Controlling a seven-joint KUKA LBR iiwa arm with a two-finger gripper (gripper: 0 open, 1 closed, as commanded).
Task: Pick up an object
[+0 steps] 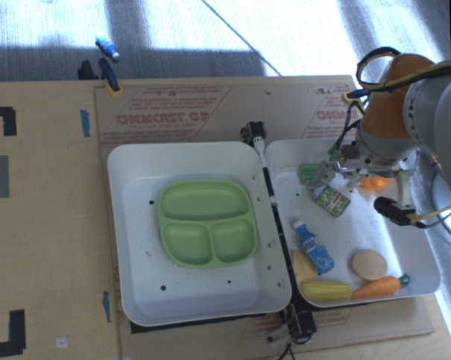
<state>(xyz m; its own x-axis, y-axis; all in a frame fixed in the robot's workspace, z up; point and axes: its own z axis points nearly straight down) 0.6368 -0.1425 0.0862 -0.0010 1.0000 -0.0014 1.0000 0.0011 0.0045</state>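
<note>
Over the far part of the right bin, you will find the hand at the end of the grey arm with its orange band. From this angle you cannot tell whether the hand is open or closed, and nothing can be confirmed as gripped.

Just below the hand, and touching or nearly touching it, lies a small green-and-white carton, tilted on the bin floor. To the hand's left, close beside it, sits a green block. To the hand's right, partly hidden by the arm, note a small orange object; its shape cannot be made out.

Farther toward the near edge of the same bin, well apart from the hand, you will see a blue-and-white bottle lying on its side. Beyond it lie a yellow piece, an ear of corn, a round tan disc and a carrot along the near wall.

Left of the hand, across the divider, the left bin holds a green three-compartment plate, lying flat. Both bins rest on a cardboard sheet on the table.
</note>
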